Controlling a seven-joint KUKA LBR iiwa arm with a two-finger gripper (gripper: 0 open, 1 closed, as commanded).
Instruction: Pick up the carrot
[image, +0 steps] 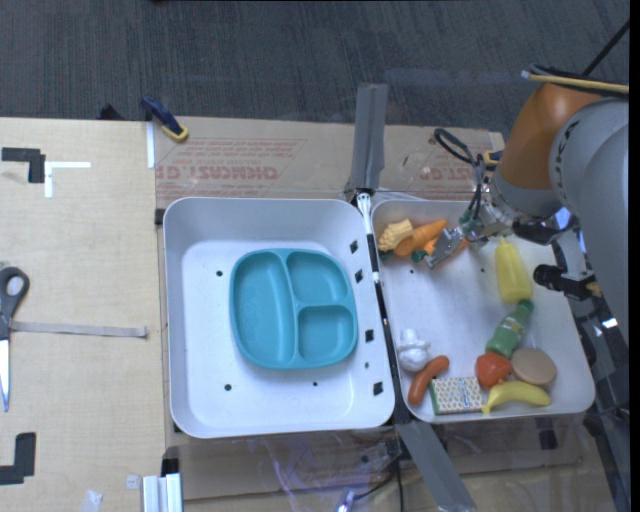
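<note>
The carrot (426, 237), a small orange piece, lies at the far left corner of the right bin (450, 310), right beside a yellow corn cob (396, 235). My gripper (445, 248) reaches down from the right and sits at the carrot's right end, touching or almost touching it. The grey arm with its orange band (545, 130) hangs over the bin's far right corner. The carrot looks to be resting on the bin floor.
The right bin also holds a yellow bottle (512, 270), a green bottle (510, 330), a tomato (492, 370), a banana (516, 397), a brown disc (533, 367), a red sausage (428, 376), a white garlic (413, 350) and a small box (456, 394). A teal divided plate (295, 307) lies in the left bin.
</note>
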